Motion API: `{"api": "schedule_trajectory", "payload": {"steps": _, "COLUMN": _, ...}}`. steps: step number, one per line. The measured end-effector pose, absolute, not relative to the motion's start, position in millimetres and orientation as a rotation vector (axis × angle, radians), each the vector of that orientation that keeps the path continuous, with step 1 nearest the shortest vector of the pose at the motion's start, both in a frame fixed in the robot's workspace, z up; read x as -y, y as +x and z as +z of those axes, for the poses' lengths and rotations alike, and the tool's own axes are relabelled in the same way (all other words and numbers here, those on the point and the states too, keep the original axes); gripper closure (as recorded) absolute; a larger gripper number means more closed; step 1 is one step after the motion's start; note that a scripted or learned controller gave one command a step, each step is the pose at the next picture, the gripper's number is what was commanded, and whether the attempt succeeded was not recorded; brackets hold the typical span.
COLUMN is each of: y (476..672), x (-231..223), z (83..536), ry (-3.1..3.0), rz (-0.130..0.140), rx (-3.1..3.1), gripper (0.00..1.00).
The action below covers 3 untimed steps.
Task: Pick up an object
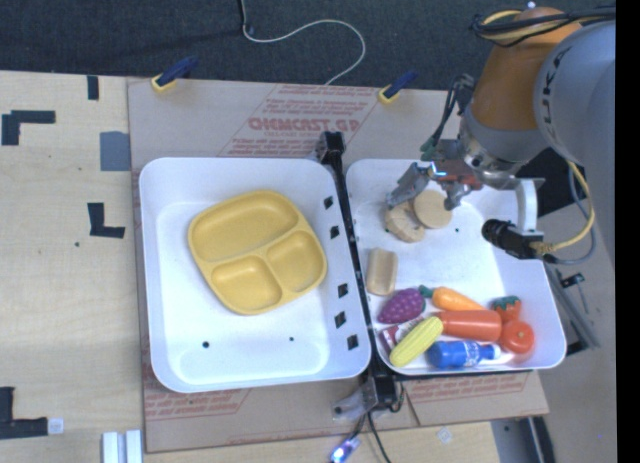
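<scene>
Yellow three-part plate (258, 249) lying flat in left white bin (165, 281). Beneath it, brown cardboard sheet (290, 121) with red print, clamped at far edge by two blue-and-yellow clamps (174, 72). Thin white cable (330, 26) looping on dark floor (100, 1) behind.

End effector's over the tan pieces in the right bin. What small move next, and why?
Probably lower straight down a little. The end effector sits over the tan round pieces at the back of the right bin, and I cannot tell that anything is between its fingers. The other toys lie nearer the front, apart.
</scene>
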State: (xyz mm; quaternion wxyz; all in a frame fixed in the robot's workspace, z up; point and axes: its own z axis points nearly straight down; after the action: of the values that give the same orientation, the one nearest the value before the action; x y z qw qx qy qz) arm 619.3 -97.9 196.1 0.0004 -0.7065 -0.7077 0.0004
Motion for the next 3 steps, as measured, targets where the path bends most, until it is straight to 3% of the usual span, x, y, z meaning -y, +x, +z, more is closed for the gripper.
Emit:
{"api": "schedule_trajectory", "payload": {"steps": 1, "y": 621.5, "x": 42, "z": 341, "ry": -2.219, "rz": -0.016, "rx": 2.237, "gripper": 0.00}}
{"api": "schedule_trajectory", "payload": {"steps": 2, "y": 620.1, "x": 45, "z": 341, "ry": -2.217, "rz": 0.003, "rx": 2.225, "gripper": 1.00}}
{"api": "schedule_trajectory", "payload": {"steps": 3, "y": 569.3, "x": 90, "z": 300, "ry": -2.224, "rz": 0.009, "rx": 2.213, "gripper": 1.00}}
